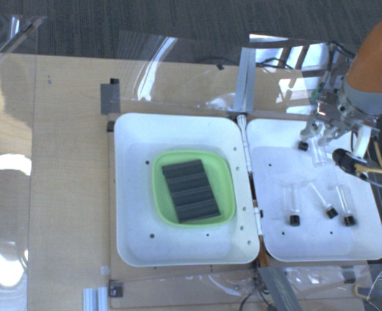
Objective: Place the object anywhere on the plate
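The claw (320,131) hangs at the top of the right bin (268,238), over a clear vial (307,146); whether it grips I cannot tell. Three more vials (293,206) lie below. The green plate (158,173), ridged block (191,191) aboard, waits left: I'd lift cleanly, clear the rims, release low

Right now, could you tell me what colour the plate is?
Light green plate, clearest in the camera view.

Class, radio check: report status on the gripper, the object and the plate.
Gripper over right bin's far corner, above a clear vial. Three more vials lying in that bin. Green plate in left bin, carrying a dark ridged block.
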